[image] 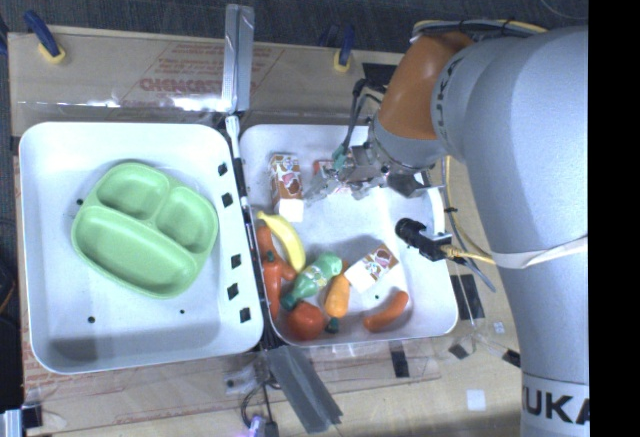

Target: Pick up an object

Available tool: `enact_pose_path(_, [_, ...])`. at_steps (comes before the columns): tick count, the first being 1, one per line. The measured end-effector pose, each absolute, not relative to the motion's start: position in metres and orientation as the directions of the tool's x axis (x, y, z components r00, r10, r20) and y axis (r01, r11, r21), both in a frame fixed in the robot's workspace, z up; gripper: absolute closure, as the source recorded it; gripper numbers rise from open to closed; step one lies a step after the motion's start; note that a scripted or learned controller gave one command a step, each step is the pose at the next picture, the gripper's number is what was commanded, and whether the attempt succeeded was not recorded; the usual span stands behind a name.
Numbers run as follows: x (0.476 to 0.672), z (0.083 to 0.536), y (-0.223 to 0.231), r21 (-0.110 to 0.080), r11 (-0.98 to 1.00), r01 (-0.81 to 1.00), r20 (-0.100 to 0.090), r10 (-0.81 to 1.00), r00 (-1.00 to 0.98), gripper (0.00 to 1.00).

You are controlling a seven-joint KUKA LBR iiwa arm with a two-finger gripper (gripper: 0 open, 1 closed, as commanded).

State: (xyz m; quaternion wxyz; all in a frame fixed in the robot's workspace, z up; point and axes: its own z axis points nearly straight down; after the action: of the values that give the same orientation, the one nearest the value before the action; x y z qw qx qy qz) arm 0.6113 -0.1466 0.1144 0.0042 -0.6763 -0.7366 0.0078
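Observation:
My gripper (337, 177) hangs low over the back of the right bin (425, 225), reaching in from the right. Just left of it stands a small printed carton (285, 175), and a white cube (291, 210) lies below that. A small reddish thing (325, 168) shows right at the gripper's tip; I cannot tell whether it is held. Toward the front of the bin lie a banana (287, 239), an orange carrot (270, 275), a green vegetable (316, 277), a red tomato (305, 321), a second printed carton (373, 267) and a sausage (386, 310).
The left bin (50, 225) holds a green divided plate (145, 228). A black-clipped divider (238, 225) separates the bins. The grey arm with its orange band (415, 95) covers the right bin's back right corner, and a black connector (420, 237) juts over its right side.

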Motion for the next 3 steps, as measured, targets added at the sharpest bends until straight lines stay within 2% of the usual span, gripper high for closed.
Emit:
enact_pose_path(1, [0.655,0.103,-0.135,-0.017,0.339,0.941,-0.009,0.941,-0.339,0.0])
enact_pose_path(2, [0.658,0.116,-0.131,-0.005,0.343,0.939,-0.009,0.939,-0.343,1.0])
enact_pose_path(3, [0.658,0.116,-0.131,-0.005,0.343,0.939,-0.009,0.939,-0.343,0.0])
